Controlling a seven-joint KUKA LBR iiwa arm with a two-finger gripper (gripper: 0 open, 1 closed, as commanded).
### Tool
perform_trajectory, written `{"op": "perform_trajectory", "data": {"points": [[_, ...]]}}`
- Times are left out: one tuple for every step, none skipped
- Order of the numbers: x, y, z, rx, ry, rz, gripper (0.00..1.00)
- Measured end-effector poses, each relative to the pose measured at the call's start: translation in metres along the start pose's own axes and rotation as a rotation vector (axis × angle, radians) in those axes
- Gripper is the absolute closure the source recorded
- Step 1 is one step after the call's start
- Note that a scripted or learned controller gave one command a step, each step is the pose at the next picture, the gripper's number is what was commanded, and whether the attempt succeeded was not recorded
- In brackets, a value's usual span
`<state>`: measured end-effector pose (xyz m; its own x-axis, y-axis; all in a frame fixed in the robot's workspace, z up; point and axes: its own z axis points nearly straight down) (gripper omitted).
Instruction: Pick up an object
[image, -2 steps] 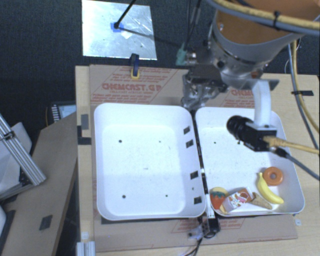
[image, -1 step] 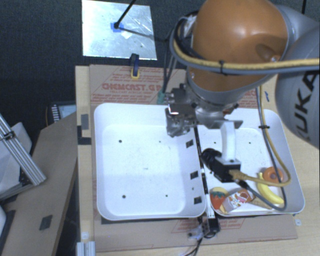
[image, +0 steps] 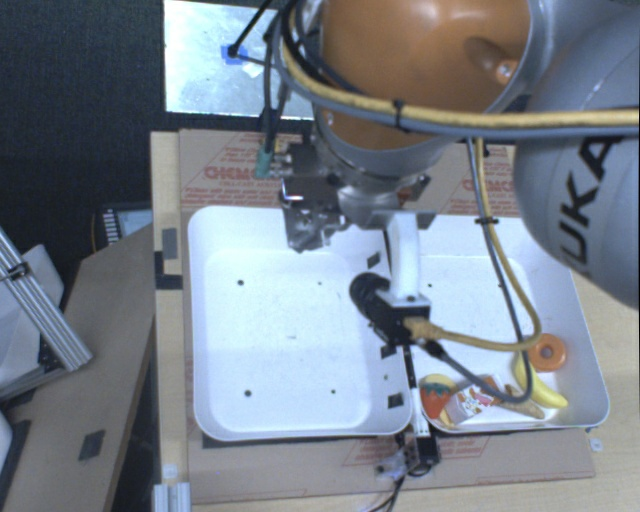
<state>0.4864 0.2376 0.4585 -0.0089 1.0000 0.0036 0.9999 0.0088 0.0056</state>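
The hand (image: 310, 232) hangs over the far edge of the left bin (image: 215, 330); whether it is open or closed cannot be told. Well to the right of that bin, in the right bin's (image: 590, 385) near corner, lie a banana (image: 538, 390), an orange ring (image: 548, 351) and a small packet (image: 470, 402).

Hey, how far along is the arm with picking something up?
Nothing looks picked up yet. The banana, orange ring and packet lie in the right bin's near corner. The tool sits over the left bin's far edge. Reaching an object, gripping and lifting remain.
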Motion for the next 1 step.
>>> {"op": "perform_trajectory", "data": {"points": [[-0.005,-0.0032,0.2144,0.019,-0.01,0.009,1.0]]}}
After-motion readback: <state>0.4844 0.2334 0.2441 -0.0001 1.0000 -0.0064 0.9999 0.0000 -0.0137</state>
